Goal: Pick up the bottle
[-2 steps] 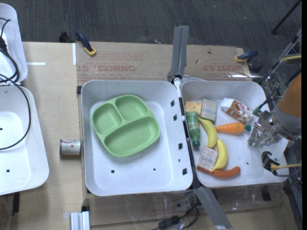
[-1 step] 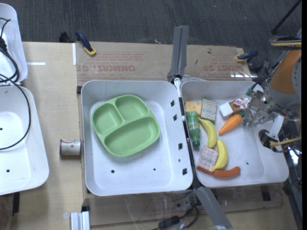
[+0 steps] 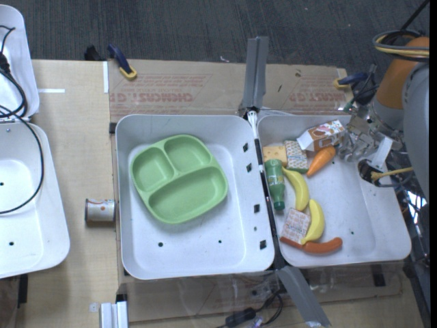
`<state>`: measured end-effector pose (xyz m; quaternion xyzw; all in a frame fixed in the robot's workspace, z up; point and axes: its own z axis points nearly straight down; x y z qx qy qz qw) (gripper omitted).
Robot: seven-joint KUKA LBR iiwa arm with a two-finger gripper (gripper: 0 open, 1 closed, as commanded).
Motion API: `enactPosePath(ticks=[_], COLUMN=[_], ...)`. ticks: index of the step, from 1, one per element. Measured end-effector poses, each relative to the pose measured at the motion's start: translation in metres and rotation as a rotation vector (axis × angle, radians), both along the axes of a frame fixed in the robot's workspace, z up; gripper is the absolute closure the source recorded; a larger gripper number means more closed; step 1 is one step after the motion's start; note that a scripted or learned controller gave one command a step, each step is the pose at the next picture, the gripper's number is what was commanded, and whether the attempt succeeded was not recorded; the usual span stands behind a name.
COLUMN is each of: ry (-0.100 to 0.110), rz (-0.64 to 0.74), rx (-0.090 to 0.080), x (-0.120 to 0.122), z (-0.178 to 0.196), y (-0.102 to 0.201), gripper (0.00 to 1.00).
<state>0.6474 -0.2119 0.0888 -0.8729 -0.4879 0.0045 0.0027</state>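
The pincer point(image 3: 355, 144), fingers' state unclear, hovers in the right bin point(image 3: 382, 217), apart from the green bottle point(image 3: 274, 182).

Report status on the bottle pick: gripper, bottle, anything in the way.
Gripper at right bin's far edge, by the carton, holding nothing visible. Green bottle lying against the bin's left wall, untouched. Banana close beside it; carrot between gripper and bottle.

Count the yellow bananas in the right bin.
2. One curved yellow banana lies mid-bin beside the green plastic bottle; the other yellow banana sits nearer the front, above the orange sausage. None seems hidden.
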Motion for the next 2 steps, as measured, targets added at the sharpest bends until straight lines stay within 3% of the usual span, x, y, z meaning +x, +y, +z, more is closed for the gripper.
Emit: enactPosePath(ticks=[1,2], ry=[0.017,-0.007], rz=[0.0,-0.044], rx=[0.01,-0.002], x=[-0.003,0.012], z=[-0.001,0.193], y=[0.002,0.002], gripper=[0.0,0.0])
